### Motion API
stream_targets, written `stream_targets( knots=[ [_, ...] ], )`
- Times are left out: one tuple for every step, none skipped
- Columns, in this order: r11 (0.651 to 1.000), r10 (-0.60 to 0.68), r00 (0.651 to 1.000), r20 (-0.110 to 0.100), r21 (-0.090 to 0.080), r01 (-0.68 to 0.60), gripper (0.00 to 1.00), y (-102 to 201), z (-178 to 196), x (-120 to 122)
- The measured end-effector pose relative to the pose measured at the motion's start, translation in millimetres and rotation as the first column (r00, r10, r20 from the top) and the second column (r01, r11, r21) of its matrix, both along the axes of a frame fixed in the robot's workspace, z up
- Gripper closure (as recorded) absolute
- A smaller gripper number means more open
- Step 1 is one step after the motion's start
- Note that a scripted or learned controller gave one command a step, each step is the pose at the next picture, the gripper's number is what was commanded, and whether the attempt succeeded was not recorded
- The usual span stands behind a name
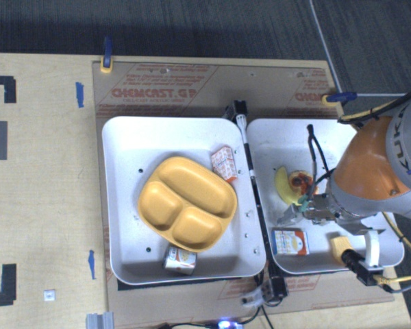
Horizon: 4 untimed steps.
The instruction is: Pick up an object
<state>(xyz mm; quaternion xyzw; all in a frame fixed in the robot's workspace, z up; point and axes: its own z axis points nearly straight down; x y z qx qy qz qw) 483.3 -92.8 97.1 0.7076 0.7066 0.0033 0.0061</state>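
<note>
Camera view puts my arm over the right bin (397, 256), reaching in from the right, with my pincer (303, 210) down low near the bin's middle. Its tip sits just beside the banana (283, 185) and the small red-and-yellow piece (301, 181) next to it, with the white-and-orange packet (290, 241) lying just below. I judge this to be the reach-and-close stage of the pick: I am at the objects, but nothing is lifted. Whether my pincer is apart or together I cannot tell, since the wrist hides it from above, and I see nothing caught in it. The next move, as I judge it, calls for settling squarely over one item, likely the banana, closing, then rising straight to test the hold. The yellow divided tray (186, 203) rests in the left bin (120, 184), well apart.
</note>
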Motion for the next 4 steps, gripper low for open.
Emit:
stream_targets(
  knots=[
    [1.000, 0.003, 1.000, -0.011, 0.006, -0.002, 0.00, -4.2, -11.1, -3.1],
    [1.000, 0.000, 1.000, -0.010, 0.002, 0.000, 0.00, -2.3, -11.1, -3.1],
    [1.000, 0.000, 1.000, -0.009, 0.002, 0.000, 0.00, -0.6, -11.0, -2.8],
    [1.000, 0.000, 1.000, -0.009, 0.002, 0.000, 0.00, -0.2, -11.1, -2.8]
  ],
)
